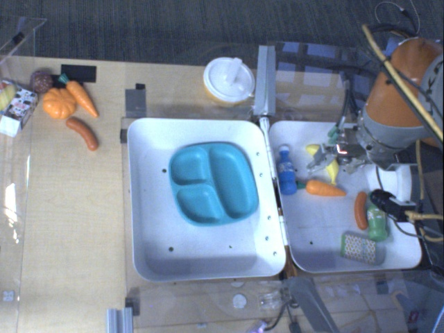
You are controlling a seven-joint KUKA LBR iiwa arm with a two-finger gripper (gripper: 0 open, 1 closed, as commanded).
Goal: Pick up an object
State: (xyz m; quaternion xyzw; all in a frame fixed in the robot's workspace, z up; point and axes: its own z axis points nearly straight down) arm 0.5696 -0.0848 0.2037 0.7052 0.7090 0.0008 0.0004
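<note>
Gripper is low in the right bin, far half, right at a yellow toy. Open or closed: can't tell from this angle, and can't tell if it holds anything. The yellow toy shows on both sides of the gripper, and parts of it are hidden under the gripper.

Right bin, near edge: grey-green mesh-textured thing, lying flat. Just beyond it is a green bottle, with a red sausage close on its left. Mid bin: an orange carrot lying crosswise, just near-side of the gripper. Its green end is touching or almost touching a blue bottle that lies along the bin's left wall.

Left bin: a blue divided plate in the middle, three compartments, tilted slightly.

Beyond the bins on the bench: a white lidded cup, close to the left bin's far edge.

Far left on the bench, well apart from both bins: a second sausage nearest, then an orange pumpkin with a second carrot beside it, then a dark round thing and a black rectangle farthest back.
</note>
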